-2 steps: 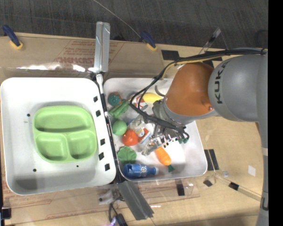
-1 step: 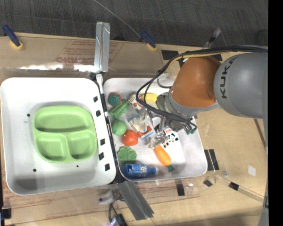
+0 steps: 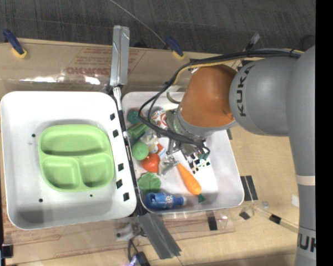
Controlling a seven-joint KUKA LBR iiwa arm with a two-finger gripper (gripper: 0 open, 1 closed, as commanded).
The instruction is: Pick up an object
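Camera view, green divided tray (image 3: 76,157) sat in left bin (image 3: 16,148), right bin (image 3: 230,173) held green toys, red tomato (image 3: 151,163) just left of gripper (image 3: 169,162), orange carrot (image 3: 189,180) just right, blue bottle (image 3: 164,200) below, finger state unclear.

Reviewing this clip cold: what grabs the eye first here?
The grey arm with its orange band looms over the right white bin, gripper down among small toys: an orange carrot, a red tomato-like piece, a blue bottle. The left white bin holds a lime-green divided tray.
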